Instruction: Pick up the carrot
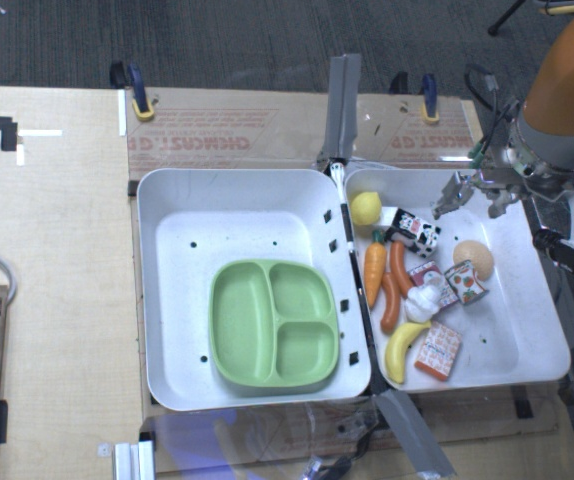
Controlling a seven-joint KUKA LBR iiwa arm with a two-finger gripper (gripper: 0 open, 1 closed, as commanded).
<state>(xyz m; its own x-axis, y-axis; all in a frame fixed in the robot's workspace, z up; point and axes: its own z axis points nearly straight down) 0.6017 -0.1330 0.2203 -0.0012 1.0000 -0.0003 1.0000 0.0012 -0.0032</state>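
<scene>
While the gripper [464, 194] hangs at the right bin's [527, 368] far edge, jaw state cannot be told. The carrot [374, 265] is found at its 8 o'clock, well apart, long axis 12-to-6.

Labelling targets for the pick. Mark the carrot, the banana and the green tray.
carrot [374, 265], camera view, middle of orange body.
banana [398, 350], camera view, middle of curve.
green tray [239, 320], camera view, bare left compartment.

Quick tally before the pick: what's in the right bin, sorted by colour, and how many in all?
Yellow: 2, lemon and banana
Orange or red-orange: 3, carrot and two sausages
Tan: 1, egg
Black and white: 1, cow-print carton
Red and white packets: 3
White lump: 1
Total: 11
</scene>
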